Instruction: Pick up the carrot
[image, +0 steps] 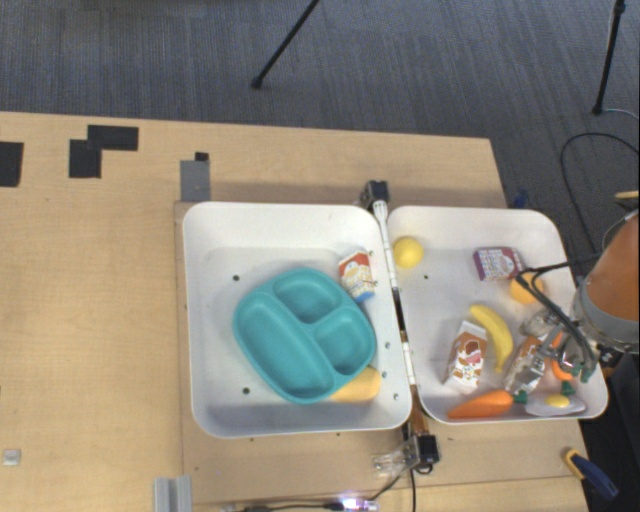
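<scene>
The carrot (481, 405) is orange and lies flat along the near wall of the right bin (440, 300), pointing left. My gripper (530, 368) reaches in from the right and hangs low over the bin's near right corner. Its tip is just above and to the right of the carrot's thick end, close to it. Cables and green-tipped parts on the wrist cover the things below it. Nothing shows held in the gripper.
Around the carrot lie a banana (493, 335), a small printed carton (467, 358), a purple packet (497, 263), a lemon (407, 252) and an orange-yellow piece (522, 292). The left bin (215, 260) holds a teal divided plate (305, 333), a small carton (357, 275) and a yellow item (358, 385).
</scene>
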